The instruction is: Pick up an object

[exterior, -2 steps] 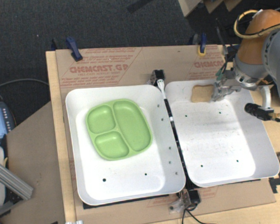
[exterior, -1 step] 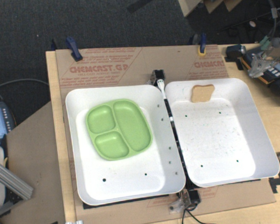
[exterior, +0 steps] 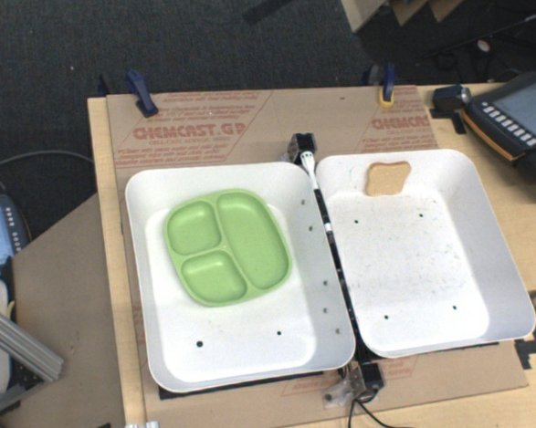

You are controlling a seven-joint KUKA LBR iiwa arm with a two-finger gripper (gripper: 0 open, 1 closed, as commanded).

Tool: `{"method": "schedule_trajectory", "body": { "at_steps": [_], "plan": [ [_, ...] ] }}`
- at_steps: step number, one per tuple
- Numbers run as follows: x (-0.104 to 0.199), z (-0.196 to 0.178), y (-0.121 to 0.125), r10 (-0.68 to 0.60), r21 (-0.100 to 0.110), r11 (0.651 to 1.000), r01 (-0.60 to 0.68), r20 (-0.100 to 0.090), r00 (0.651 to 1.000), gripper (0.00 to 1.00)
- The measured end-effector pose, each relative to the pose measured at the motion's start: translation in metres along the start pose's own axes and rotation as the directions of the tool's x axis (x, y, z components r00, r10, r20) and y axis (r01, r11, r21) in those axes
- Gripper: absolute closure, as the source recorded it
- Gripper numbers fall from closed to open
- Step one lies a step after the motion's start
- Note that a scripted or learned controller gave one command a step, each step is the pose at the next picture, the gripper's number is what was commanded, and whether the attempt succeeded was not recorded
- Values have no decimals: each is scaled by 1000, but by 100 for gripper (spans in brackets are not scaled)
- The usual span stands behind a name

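Note:
A green plate point(exterior: 228, 247) with three compartments lies flat in the left white bin point(exterior: 167, 344), toward its far half. A tan slice of bread point(exterior: 387, 178) lies at the far edge of the right white bin point(exterior: 419, 280), left of its middle.
The two bins meet along a black seam point(exterior: 331, 250) on a brown board point(exterior: 243, 119). Blue and yellow clamps point(exterior: 140, 92) hold the board's far edge. A black tablet-like device point(exterior: 509, 123) sits at the far right. Cables run off the near edge.

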State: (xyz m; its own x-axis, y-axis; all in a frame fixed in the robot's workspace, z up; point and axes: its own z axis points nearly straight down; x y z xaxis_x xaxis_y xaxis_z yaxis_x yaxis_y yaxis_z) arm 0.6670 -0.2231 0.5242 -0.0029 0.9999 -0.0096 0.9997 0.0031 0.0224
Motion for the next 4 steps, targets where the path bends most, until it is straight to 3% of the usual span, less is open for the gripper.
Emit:
{"method": "schedule_trajectory", "body": {
  "at_steps": [1,2,3,4],
  "plan": [
    [1,139,-23,5,35,999,-5,-13,1000,100],
    [9,258,-67,5,37,999,-5,-14,1000,100],
    [0,93,-15,0,0,1000,0,-1,1000,100],
    [66,129,-65,-1,27,1000,1,-13,1000,100]
  ]
}}
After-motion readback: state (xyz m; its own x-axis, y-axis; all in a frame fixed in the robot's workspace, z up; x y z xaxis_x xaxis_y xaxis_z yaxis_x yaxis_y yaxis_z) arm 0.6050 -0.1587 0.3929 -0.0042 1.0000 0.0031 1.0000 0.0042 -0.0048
